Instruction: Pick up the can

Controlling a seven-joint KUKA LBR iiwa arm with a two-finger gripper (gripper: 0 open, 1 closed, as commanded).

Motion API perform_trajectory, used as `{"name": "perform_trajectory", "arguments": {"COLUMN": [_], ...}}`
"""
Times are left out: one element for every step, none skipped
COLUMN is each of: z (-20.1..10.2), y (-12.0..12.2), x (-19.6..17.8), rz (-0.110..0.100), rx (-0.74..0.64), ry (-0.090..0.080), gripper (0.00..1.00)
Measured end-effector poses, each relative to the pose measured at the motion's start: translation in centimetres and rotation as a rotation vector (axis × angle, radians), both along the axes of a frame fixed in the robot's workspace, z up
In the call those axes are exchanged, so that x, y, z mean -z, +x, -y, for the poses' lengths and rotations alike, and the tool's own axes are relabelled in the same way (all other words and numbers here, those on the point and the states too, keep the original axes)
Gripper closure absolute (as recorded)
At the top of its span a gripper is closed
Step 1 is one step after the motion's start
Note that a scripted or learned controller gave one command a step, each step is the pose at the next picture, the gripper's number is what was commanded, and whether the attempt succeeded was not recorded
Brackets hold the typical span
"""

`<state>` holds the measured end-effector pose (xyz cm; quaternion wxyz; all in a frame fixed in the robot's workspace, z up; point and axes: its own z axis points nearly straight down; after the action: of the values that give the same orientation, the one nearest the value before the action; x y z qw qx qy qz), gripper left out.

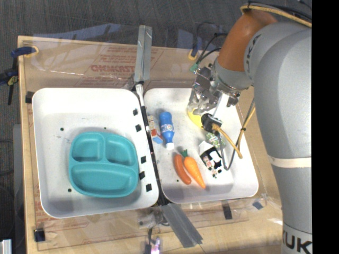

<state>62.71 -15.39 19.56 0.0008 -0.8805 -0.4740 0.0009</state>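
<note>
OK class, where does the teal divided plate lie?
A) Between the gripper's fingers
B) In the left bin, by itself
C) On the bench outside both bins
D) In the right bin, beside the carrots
B: the teal divided plate lies flat in the left bin, while the carrots and blue bottle are in the right bin.

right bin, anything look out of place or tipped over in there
Mostly ordinary clutter. The blue bottle lies on its side near the divider, and the toy carrot lies loose beside it. Nothing looks spilled or broken.
</note>
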Motion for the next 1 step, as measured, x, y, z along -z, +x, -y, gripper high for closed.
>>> {"name": "perform_trajectory", "arguments": {"z": [-2.69], "y": [2.62], "x": [9.39], "rz": [-0.002], "rx": [-0.081], "ry": [0.001], "gripper": [1.00]}}
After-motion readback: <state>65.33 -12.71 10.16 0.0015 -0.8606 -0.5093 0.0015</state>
